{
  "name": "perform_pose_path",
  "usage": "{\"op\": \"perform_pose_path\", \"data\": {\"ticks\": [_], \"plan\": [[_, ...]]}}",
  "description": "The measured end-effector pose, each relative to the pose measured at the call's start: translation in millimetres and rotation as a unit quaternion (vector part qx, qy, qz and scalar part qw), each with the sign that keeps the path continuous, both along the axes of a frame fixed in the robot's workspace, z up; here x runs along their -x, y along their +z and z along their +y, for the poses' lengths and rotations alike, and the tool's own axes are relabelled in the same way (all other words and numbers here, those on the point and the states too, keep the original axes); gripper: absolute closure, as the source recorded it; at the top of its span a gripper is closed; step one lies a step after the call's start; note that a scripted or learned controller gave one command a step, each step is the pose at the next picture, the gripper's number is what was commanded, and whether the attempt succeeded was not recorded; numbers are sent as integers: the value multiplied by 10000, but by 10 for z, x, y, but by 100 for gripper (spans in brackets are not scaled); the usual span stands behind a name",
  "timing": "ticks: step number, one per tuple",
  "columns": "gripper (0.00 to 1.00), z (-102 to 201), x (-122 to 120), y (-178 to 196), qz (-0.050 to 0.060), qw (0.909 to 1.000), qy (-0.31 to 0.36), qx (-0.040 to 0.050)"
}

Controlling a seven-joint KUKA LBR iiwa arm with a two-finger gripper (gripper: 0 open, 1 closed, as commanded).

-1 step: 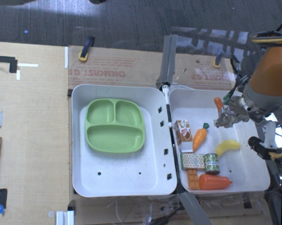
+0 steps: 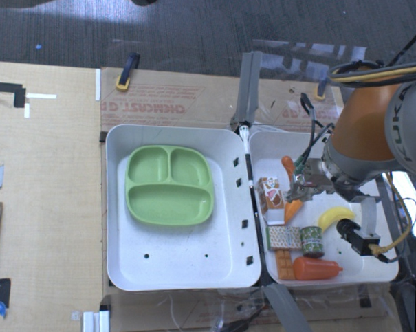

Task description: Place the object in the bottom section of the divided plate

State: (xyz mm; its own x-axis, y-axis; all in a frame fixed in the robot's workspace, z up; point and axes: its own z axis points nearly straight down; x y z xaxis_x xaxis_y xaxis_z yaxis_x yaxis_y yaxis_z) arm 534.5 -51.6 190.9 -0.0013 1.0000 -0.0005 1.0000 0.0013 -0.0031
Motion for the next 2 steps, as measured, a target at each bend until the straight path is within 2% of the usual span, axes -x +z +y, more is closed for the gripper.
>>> {"op": "perform_pose_path", "data": {"ticks": [1,2], "plan": [[100,622,76,2,-4,9934,1147,-2],[100,1567,214,282,-8,9932,1167,3]]}}
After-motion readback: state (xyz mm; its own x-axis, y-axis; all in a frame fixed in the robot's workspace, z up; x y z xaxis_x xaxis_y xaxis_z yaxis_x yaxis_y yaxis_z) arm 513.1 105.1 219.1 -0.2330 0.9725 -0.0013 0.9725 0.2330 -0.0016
